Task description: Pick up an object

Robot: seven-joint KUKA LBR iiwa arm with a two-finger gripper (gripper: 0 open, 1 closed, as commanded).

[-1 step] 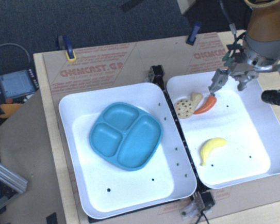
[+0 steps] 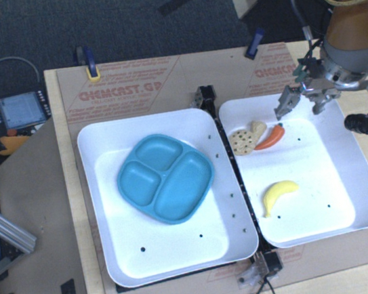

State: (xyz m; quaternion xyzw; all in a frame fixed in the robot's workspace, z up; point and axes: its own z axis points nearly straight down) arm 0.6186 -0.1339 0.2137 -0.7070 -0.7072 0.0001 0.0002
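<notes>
The right bin (image 2: 352, 172) holds a yellow banana (image 2: 278, 194) near its middle. At its far left lie a speckled round cookie (image 2: 241, 142), a small tan piece (image 2: 258, 128) and an orange-red pepper (image 2: 270, 137), all close together. My gripper (image 2: 302, 104) hangs over the bin's far edge, just up and right of the pepper. It is open, with its left finger (image 2: 286, 103) close to the pepper's tip and nothing between the fingers. A blue divided plate (image 2: 166, 178) lies in the left bin (image 2: 117, 249).
Both bins rest on a cardboard sheet (image 2: 160, 78) on the bench. A black clamp (image 2: 204, 96) sits at the far end of the seam between the bins. A small screen device (image 2: 19, 110) stands off the bench at far left.
</notes>
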